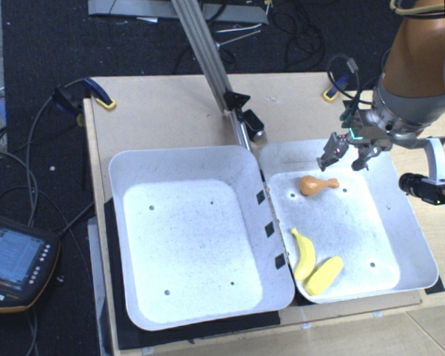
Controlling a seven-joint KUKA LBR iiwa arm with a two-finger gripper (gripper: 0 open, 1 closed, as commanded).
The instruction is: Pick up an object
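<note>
The right bin (406,237) holds three objects. An orange drumstick-shaped toy (316,184) lies near its far end. A yellow banana (304,253) rests along the bin's left wall, and a yellow oblong piece (324,275) lies just right of it near the front. My gripper (349,156) hangs over the far end of the right bin, above and slightly right of the orange toy. Its two dark fingers are spread apart with nothing between them.
The left bin (132,179) sits beside the right one, sharing a middle ridge with black clips (270,227). A slanted aluminium post (211,54) rises from behind the bins. A teach pendant (13,261) and cables lie on the floor at left.
</note>
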